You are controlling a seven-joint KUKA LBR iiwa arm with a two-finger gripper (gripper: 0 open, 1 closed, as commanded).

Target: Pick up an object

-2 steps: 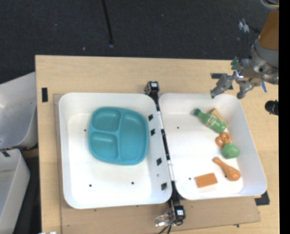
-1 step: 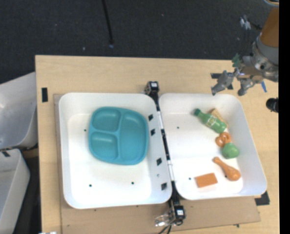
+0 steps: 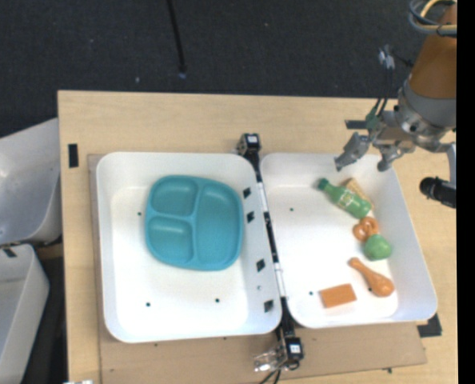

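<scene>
Grey gripper (image 3: pixel 369 157) hangs open, holding nothing — poised (apparently) above the green bottle (image 3: pixel 345 199) for a descent.

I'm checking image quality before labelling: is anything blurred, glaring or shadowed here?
Camera view: lighting is even and soft; the white bins are bright with little surface detail; the gripper looks slightly soft; the green bottle and teal plate are sharp enough, casting only faint shadows.
</scene>
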